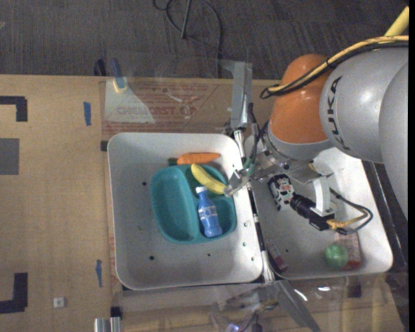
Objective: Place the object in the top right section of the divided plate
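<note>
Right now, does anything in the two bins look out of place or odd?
Yes. The banana lies tilted across the rim of the teal divided plate in the left bin, half in and half out, with the claw at its end. The carrot lies outside the plate, beside its far edge.

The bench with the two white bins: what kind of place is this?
Probably a robotics lab: a grey KUKA arm reaches over the white bins, blue tape marks dot the bench, and cables trail on the floor.

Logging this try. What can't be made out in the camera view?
- Gripper: fingers small and blurred at the banana; whether they grip it is unclear.
- Right bin: top part hidden under the arm.
- Carrot: lower edge hidden by the teal divided plate.
- Green object: too blurred to identify.
</note>
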Controlling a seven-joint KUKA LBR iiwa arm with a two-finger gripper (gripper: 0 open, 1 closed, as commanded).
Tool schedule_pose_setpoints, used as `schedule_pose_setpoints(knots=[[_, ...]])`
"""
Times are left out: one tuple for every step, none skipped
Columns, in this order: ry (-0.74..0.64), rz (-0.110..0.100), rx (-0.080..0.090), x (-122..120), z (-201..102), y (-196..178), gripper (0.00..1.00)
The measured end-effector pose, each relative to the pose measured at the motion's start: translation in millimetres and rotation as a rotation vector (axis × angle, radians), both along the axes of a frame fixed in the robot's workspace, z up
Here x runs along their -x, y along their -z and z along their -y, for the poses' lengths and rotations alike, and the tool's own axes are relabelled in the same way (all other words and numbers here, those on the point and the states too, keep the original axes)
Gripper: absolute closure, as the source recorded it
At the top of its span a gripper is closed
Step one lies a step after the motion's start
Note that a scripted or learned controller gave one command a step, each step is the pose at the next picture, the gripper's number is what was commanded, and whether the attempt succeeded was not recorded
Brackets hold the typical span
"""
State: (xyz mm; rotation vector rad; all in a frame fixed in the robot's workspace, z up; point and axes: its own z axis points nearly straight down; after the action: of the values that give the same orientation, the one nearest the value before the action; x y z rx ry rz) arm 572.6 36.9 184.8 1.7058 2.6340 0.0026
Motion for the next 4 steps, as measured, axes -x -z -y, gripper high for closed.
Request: schedule_pose_setpoints(knots=[[-0.262,0.002,0.001,15,35,-114,0.00],[-0.503,0.005,0.003,1,7,-217,0.00],[-0.632,0.000,0.002,58,47,-204,0.00],[-0.642,0.004,0.004,26,64,-252,0.00]])
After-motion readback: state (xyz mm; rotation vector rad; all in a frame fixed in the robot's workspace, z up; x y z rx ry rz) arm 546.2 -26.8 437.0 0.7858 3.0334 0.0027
